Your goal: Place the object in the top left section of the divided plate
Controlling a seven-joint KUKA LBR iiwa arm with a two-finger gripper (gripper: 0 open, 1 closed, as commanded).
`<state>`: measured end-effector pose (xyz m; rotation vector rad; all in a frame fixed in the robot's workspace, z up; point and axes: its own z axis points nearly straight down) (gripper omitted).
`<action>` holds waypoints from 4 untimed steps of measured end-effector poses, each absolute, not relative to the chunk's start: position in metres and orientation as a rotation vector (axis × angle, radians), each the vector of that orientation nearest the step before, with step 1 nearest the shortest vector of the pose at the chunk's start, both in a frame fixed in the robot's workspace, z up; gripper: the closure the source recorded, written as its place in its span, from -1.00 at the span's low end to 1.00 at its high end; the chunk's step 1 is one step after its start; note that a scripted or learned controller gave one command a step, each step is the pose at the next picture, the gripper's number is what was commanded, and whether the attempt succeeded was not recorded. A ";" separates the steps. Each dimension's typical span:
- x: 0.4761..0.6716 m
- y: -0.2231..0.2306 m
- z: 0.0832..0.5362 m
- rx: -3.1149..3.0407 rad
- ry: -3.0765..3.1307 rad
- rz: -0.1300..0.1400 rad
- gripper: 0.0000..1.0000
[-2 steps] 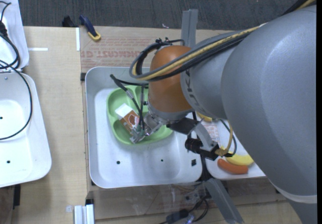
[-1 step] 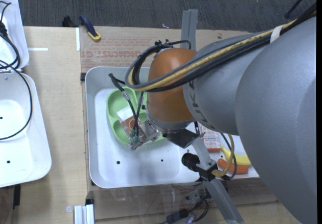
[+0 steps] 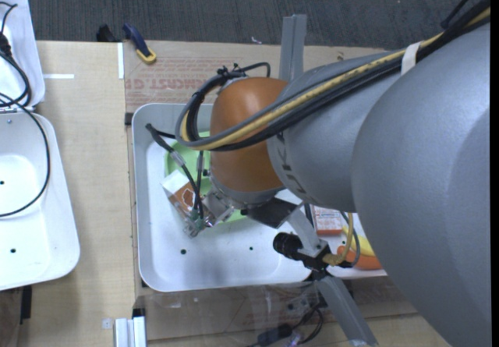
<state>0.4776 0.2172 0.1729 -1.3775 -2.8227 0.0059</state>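
My gripper (image 3: 195, 222) reaches down into the right white bin (image 3: 156, 260), below the orange wrist band (image 3: 242, 131) of the big grey arm. A small brown-and-white object (image 3: 182, 194) lies just up-left of the gripper tip, close to it or touching; I cannot tell if it is held. The green divided plate (image 3: 184, 157) shows as a sliver at the bin's upper left, and the arm hides most of it, including its sections.
The arm covers most of the right bin. A red-and-white packet (image 3: 328, 221) and an orange item (image 3: 366, 261) peek out at the lower right. The left white bin (image 3: 31, 205) holds a black cable (image 3: 35, 104). A blue-and-yellow clamp (image 3: 139, 43) lies on the bench behind.
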 end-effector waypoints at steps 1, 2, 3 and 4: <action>0.481 0.196 0.100 -0.097 -3.148 -0.008 1.00; 0.482 0.172 0.100 -0.108 -3.152 -0.025 1.00; 0.483 0.107 0.099 -0.041 -3.161 -0.011 1.00; 0.479 0.080 0.192 1.215 -2.901 -0.002 1.00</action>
